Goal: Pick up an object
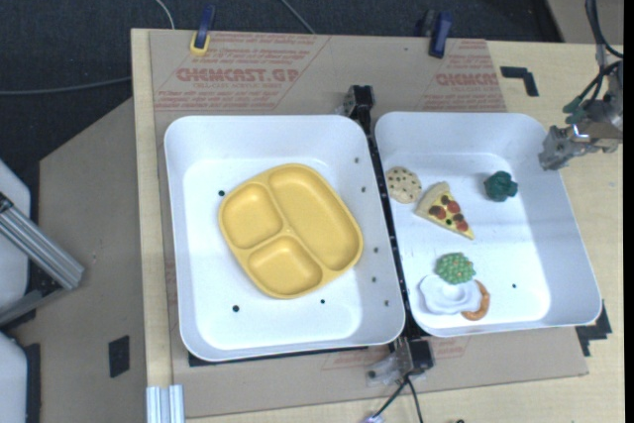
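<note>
Plainly, nothing is picked yet: the candidate objects all lie in the right bin (561, 213). A toy pizza slice (444, 210) sits near the bin's middle, with a round cookie (402, 183) just beside it toward the left wall, and a small dark green piece (500, 186), perhaps a toy vegetable, to its right. Nearer the front wall, a green broccoli-like toy (455, 266) rests on a white piece (443, 297) with an orange-brown curved bit (476, 305) touching it.

At the bin's far right rim is the gripper (561, 152), well apart from every toy and nearest the dark green piece. Whether its fingers are spread or pressed together I cannot tell; it is too small and blurred.

The left bin (188, 213) bears a yellow three-compartment plate (289, 230), with nothing in it.

Likely risks: the pizza slice and cookie lie flat, so fingers may skid over them; the front cluster is piled, so a grasp there could nudge neighbours or close on two things; a descent this close to the rim could strike the wall.
</note>
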Tool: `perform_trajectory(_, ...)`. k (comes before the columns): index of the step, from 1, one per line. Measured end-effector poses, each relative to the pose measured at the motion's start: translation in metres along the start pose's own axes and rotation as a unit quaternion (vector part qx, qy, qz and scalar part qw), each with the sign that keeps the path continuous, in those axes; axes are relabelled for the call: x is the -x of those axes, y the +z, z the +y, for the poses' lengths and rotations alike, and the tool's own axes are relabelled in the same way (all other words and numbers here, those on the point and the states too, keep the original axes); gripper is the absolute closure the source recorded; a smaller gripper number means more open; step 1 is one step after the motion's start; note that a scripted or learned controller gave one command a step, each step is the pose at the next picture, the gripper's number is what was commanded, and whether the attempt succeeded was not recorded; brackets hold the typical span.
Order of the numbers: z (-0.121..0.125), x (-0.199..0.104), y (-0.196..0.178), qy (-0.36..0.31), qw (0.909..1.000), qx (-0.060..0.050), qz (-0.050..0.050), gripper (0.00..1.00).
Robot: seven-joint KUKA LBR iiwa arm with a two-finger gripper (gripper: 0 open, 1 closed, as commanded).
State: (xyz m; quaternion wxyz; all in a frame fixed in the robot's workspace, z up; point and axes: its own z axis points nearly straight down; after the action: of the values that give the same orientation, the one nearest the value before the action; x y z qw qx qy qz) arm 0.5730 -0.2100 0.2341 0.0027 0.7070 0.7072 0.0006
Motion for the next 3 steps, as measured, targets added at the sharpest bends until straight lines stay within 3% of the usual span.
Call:
perform_trajectory(1,0.001,0.000,-0.024,0.000,1.0000,0.000,0.000,1.00)
perform_trajectory(3,0.015,-0.109,-0.014,-0.001,1.0000,-0.003,0.002,1.00)
